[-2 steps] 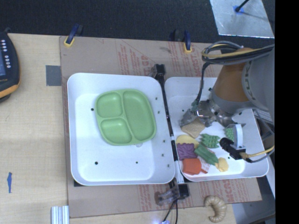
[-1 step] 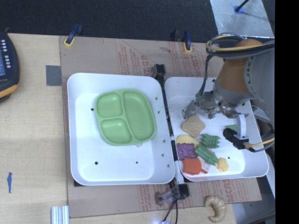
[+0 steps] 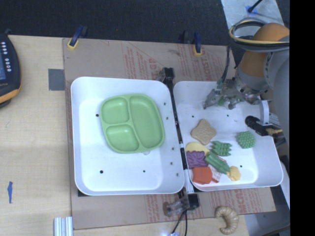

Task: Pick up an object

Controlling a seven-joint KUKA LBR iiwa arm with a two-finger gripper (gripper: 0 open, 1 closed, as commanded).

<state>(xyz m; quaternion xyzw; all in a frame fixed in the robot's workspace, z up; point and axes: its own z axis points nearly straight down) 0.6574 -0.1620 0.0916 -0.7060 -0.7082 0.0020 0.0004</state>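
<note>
Grey jaws (image 3: 224, 98) over right bin (image 3: 268, 173), open or shut unclear, toast (image 3: 203, 131) just below.

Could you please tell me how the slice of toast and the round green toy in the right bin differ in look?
The slice of toast is tan, flat and roughly square; the round green toy is green, bumpy and ball-like. The toast lies near the right bin's middle, the green toy closer to the arm's side. Both are small play foods lying apart from the clustered pieces.
</note>
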